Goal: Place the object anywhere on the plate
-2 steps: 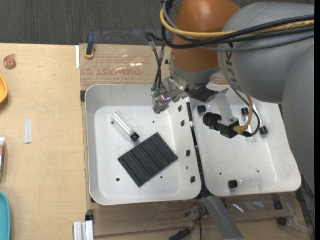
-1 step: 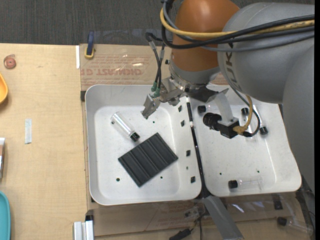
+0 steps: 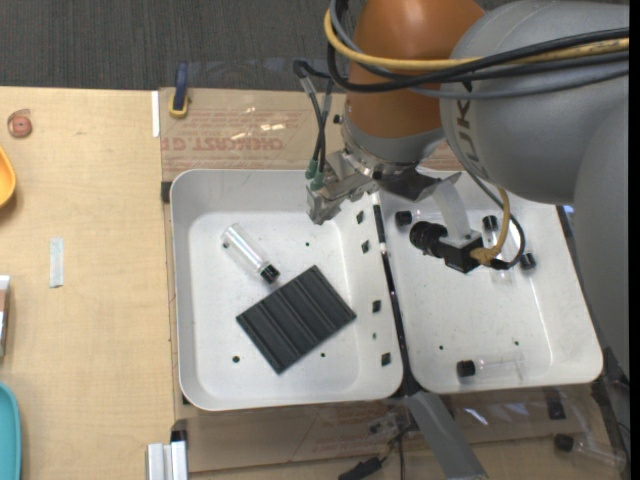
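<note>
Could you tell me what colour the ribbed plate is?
Dark grey, nearly black, per the camera view.

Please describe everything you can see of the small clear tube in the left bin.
The tube is small, clear and looks like plastic, with a black cap at its lower right end. It lies flat on the floor of the left bin, slanting from upper left to lower right. Its cap sits close to the upper corner of the dark ribbed plate. The gripper is apart from it.

You look down at a slant from one fixed camera above the tabletop (image 3: 80, 268), fairly near, with both bins below the pincer (image 3: 322, 211).
</note>
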Robot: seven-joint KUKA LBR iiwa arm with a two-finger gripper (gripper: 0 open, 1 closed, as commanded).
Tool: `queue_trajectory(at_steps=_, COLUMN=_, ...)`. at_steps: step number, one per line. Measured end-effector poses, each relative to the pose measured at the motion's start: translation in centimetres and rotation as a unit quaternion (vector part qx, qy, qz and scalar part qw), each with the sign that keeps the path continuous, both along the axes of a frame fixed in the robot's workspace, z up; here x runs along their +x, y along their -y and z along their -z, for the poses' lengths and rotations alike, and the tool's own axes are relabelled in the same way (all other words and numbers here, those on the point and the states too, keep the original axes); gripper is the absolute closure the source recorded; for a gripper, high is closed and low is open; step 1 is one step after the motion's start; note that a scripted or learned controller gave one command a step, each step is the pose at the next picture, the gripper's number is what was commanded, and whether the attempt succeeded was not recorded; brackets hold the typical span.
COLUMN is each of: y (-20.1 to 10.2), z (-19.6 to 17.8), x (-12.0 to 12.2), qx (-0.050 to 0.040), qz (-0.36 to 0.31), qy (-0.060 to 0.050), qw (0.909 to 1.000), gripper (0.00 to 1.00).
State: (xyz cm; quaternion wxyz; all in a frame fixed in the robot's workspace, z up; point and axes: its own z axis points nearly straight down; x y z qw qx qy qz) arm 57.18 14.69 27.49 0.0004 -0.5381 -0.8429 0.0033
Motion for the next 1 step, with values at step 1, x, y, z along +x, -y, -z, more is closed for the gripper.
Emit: queue_trajectory(at_steps=1, y=1.70, z=-2.92, x=-1.73, qx=0.0016, qz=-0.085, qy=0.002, qw=0.9964, gripper=1.00)
